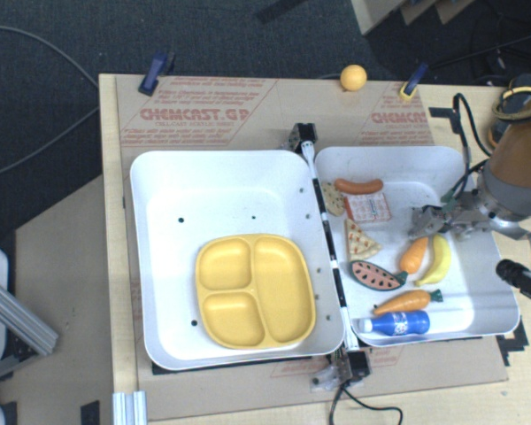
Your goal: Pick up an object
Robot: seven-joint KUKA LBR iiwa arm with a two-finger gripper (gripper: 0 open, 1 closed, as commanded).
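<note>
The left bin (159, 237) holds a yellow divided tray (255, 289) in its near half. The right bin (385, 159) holds the small items. The arm (513, 171) reaches in from the right over that bin's right side; its gripper (438, 222) sits low just above a banana and an orange piece, and whether the fingers are parted cannot be told.

The banana (437, 260) runs far to near, slightly curved. The blue bottle (398, 324) lies left to right along the near wall. The carrot (405, 301) lies just beyond it, leaf end right. The sausage (359, 185) lies left to right at the far end. The watermelon slice (377, 275) sits mid-bin.
</note>
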